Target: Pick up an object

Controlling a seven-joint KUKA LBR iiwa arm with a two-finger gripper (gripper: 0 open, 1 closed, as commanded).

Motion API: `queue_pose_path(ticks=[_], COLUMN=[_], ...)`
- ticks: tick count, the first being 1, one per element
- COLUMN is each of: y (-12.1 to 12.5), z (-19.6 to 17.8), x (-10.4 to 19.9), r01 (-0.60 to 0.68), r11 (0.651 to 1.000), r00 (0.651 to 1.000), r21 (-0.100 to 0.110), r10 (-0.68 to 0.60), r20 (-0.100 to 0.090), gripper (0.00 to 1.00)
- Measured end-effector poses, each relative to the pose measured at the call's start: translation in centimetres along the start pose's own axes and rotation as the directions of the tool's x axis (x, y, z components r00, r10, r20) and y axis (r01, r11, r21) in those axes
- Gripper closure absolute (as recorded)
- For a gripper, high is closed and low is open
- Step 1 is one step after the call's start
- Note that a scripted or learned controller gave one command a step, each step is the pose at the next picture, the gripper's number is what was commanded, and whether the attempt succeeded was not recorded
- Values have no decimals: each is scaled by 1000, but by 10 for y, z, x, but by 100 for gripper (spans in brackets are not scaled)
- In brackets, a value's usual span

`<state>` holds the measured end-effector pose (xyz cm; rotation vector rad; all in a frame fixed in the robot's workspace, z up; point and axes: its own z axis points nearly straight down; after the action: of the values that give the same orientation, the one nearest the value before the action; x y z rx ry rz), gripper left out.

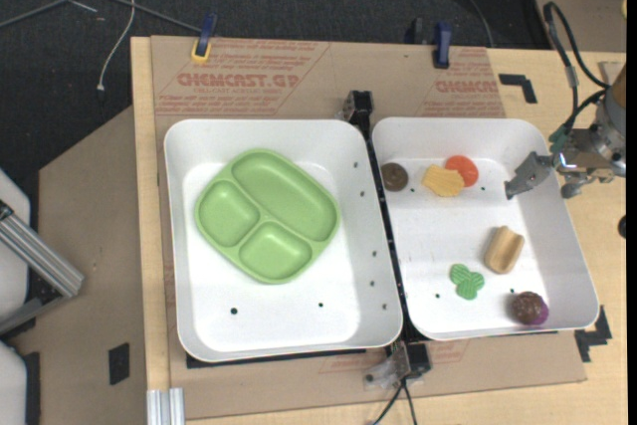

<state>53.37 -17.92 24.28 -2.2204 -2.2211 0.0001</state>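
Hovering at the right rim of the right bin (557, 214), the tool (542, 172) hangs above the bin's upper right corner with nothing between its fingers; whether they are spread or closed I cannot tell from this slant. The candidate objects all lie in that bin: a brown ball (395, 176), a yellow piece (443, 181) touching an orange-red one (462, 168), a tan block (504, 249), a green toy (466, 281) and a purple ball (529, 308) near the lower corner. The left bin (199, 314) carries a green divided plate (266, 215). The tan block probably offers the easiest grasp, lying apart from its neighbours.
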Motion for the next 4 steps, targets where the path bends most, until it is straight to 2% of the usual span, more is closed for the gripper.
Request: queue_pose_path(ticks=[1, 2, 3, 4], y=[2, -4, -2, -1], z=[43, 105, 155, 140], x=[3, 4, 4, 2], r01=[0, -1, 0, -1], r11=[1000, 1000, 1000, 1000], r00=[1000, 1000, 1000, 1000], r21=[5, 7, -4, -11], r10=[0, 1, 0, 1], r20=[-2, -3, 2, 5], gripper=[0, 0, 0, 100])
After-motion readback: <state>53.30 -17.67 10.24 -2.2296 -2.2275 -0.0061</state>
